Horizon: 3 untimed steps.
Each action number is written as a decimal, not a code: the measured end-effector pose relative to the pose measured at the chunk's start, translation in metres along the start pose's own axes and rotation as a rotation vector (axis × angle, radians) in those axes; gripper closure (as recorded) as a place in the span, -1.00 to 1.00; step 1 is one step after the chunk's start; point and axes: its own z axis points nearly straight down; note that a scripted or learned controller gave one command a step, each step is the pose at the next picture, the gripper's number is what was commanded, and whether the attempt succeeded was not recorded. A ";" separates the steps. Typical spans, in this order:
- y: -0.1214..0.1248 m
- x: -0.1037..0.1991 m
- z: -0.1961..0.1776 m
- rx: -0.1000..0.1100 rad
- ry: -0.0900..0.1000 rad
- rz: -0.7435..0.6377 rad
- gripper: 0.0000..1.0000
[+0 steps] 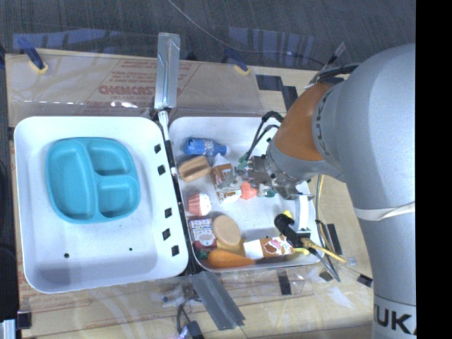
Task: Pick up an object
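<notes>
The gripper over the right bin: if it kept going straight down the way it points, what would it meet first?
Most likely the small orange-pink toy lying right beside the gripper, or the little carton next to it. Depth is hard to judge from this slanted view.

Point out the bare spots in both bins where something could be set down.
Left bin: bare floor below and around the blue tray. Right bin: a bare strip along the far wall above the blue toy. Its near half is crowded around the carrot, and the gripper hangs mid-bin.

grey arm's end effector low in right white bin, among toy foods; blue sectioned plastic tray in left white bin.
</notes>
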 end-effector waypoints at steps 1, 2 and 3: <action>0.035 0.009 0.001 0.000 -0.002 0.195 -1.00; 0.061 0.007 0.001 0.001 -0.006 -0.110 -1.00; 0.082 0.009 0.002 0.001 -0.003 -0.090 -1.00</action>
